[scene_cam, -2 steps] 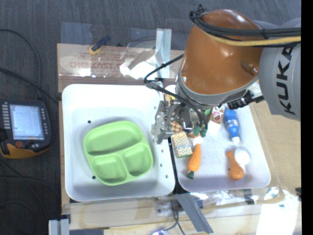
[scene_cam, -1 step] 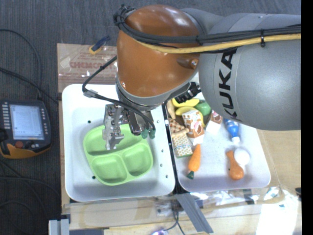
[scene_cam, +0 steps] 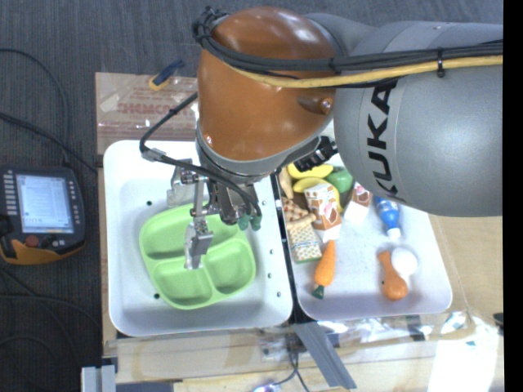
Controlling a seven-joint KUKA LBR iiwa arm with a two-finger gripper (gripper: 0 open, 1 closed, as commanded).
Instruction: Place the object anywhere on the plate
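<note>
Hovering over the plate (scene_cam: 196, 260), your hand (scene_cam: 198, 243) hangs low in the left bin (scene_cam: 122, 219), its tip above the ridge between the plate's 3 wells. You cannot tell from this view whether the hand is released or clenched, and no object can be made out in it. The plate lies directly beneath and slightly below-left of the hand. The loose items sit to the hand's right, in the other bin (scene_cam: 433, 292): a carrot (scene_cam: 324, 269) with its long axis running roughly up and down the view, a cracker box (scene_cam: 301, 237), a banana (scene_cam: 315, 172), a bottle (scene_cam: 389, 216). Judging from that, whichever object is meant may still lie right of the hand. Readable writing: "KU" on the arm (scene_cam: 425, 121); faint red print on the card (scene_cam: 143, 104) past the bin.
</note>
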